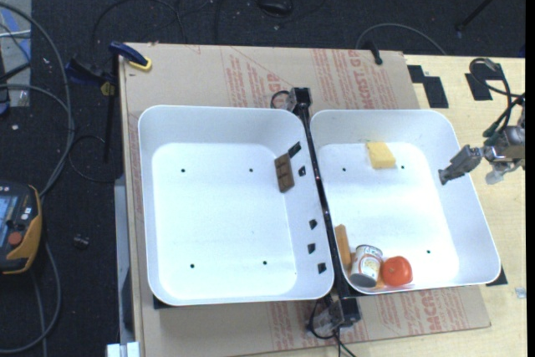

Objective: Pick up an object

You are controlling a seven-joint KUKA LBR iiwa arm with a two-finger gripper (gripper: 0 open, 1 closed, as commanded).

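Right bin [468, 205] holds pale yellow block [382, 155]

Even, bright overhead light; the white bins [226, 205] glare slightly with soft shadows along their walls; dark floor [67, 12] dim; overall focus somewhat soft

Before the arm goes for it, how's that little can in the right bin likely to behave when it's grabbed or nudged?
The can lies on its side, so a nudge would probably roll it. It looks rigid and should keep its shape when squeezed. It is wedged in the bin's near corner between the orange stick and the red ball, so its neighbours may shift too.
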